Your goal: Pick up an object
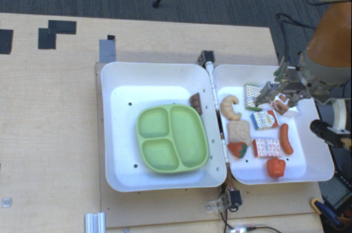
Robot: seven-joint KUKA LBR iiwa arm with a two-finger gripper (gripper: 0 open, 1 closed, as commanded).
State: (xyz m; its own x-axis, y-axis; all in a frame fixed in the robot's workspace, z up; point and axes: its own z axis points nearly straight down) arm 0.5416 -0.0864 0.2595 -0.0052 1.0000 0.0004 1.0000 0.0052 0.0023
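Note:
The right bin (313,171) holds several toy foods. Among them are a croissant (231,107), a bread slice (238,130), a red strawberry (237,149), a blue and red box (264,119), a sausage (286,139), a pink box (267,146) and a tomato (276,167). My gripper (273,92) hangs over the bin's far part. It is just right of a green and white packet (252,95) and just above a small red and white packet (281,105). I cannot make out whether it touches either one.
The left bin (118,116) bears a green divided plate (171,138), with a small brown piece (195,100) by its far right corner. A metal divider (215,111) runs between the bins. The grey and orange arm (330,45) covers the right bin's far right corner.

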